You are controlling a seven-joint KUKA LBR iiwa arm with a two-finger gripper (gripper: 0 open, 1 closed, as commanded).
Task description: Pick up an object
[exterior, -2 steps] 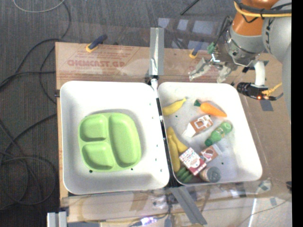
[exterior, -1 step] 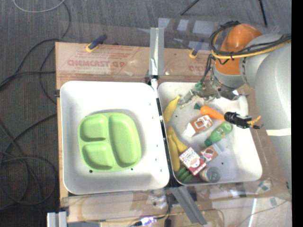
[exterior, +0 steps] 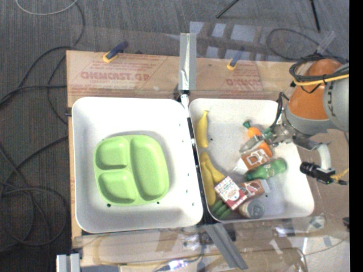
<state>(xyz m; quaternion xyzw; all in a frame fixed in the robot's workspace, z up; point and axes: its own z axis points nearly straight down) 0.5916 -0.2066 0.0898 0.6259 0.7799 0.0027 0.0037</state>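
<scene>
The right bin (exterior: 295,200) holds a jumble of objects. An orange carrot with a green top (exterior: 252,130) lies near the middle. Just below it are a brown carton (exterior: 256,158) and a green bottle (exterior: 266,169). A red and white box (exterior: 229,191), a grey can (exterior: 253,208) and a dark green item (exterior: 222,211) lie along the front wall. One banana (exterior: 202,129) rests against the left wall, another banana (exterior: 210,177) below it. My gripper (exterior: 272,136) is low in this bin, right beside the carrot and above the carton.
The left bin (exterior: 85,118) carries a green divided plate (exterior: 132,168). The arm's orange band (exterior: 315,98) hangs over the right bin's far right corner. A black cable end (exterior: 317,172) juts out over its right rim.
</scene>
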